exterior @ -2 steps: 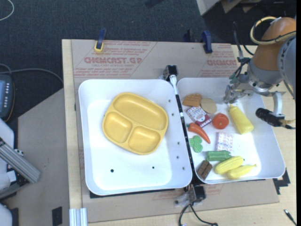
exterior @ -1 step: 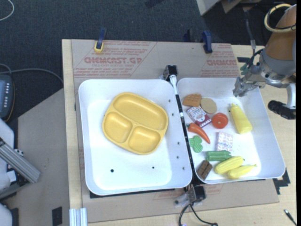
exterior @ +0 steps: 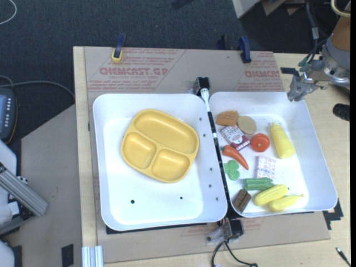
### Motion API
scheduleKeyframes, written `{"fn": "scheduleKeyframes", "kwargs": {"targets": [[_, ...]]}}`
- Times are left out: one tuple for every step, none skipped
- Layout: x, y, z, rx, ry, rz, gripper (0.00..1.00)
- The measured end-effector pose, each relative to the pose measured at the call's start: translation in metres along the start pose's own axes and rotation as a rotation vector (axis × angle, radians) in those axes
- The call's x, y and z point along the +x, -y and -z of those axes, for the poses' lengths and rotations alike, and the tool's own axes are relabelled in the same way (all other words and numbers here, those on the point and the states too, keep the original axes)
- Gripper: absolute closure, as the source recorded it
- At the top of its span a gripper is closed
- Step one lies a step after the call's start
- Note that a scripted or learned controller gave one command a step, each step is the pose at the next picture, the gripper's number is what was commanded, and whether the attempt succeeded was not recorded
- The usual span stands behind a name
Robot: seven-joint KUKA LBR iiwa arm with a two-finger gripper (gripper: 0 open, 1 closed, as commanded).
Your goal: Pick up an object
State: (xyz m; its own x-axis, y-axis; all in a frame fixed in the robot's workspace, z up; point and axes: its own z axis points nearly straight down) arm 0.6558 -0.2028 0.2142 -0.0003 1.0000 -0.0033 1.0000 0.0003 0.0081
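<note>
the arm comes in from three o'clock and its gripper (exterior: 301, 90) hangs up near the two o'clock corner of the right bin (exterior: 317, 149), just over the bin's far rim. nothing is between its tips, and from where i stand the tips are too small and dark to say whether they are spread or closed, so i cannot tell.

the things to choose from all lie in that right bin. a yellow bottle (exterior: 282, 140) sits closest to the gripper, toward its seven o'clock, with a red tomato (exterior: 260, 143) just beside it on the nine o'clock side. further toward the bin's centre divider are a brown cookie (exterior: 227, 118), a tan round piece (exterior: 246, 124), a red-and-white packet (exterior: 233, 136), an orange carrot (exterior: 236, 156) and a green leafy piece (exterior: 232, 171). down at the six o'clock end lie a green pepper (exterior: 257, 183), a corn cob (exterior: 271, 194), a banana (exterior: 286, 202) and a small brown block (exterior: 241, 200). the left bin (exterior: 105, 149) holds a yellow divided plate (exterior: 160, 146).

i'd judge this as the approach step, with no grasp made yet. the next move calls for swinging inward toward seven o'clock, settling over one item, and dropping straight down; the yellow bottle looks the easiest, standing apart enough for fingers to straddle it
</note>
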Motion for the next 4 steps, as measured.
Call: {"fn": "scheduleKeyframes", "kwargs": {"targets": [[-0.001, -0.001, 0.012, 0.003, -0.001, 0.0, 1.0], [0.061, 0.006, 0.019, 0.009, -0.005, 0.005, 1.0], [0.114, 0.011, 0.007, 0.011, -0.006, 0.005, 1.0], [0.165, 0.02, 0.017, 0.01, -0.005, 0.005, 1.0]]}}
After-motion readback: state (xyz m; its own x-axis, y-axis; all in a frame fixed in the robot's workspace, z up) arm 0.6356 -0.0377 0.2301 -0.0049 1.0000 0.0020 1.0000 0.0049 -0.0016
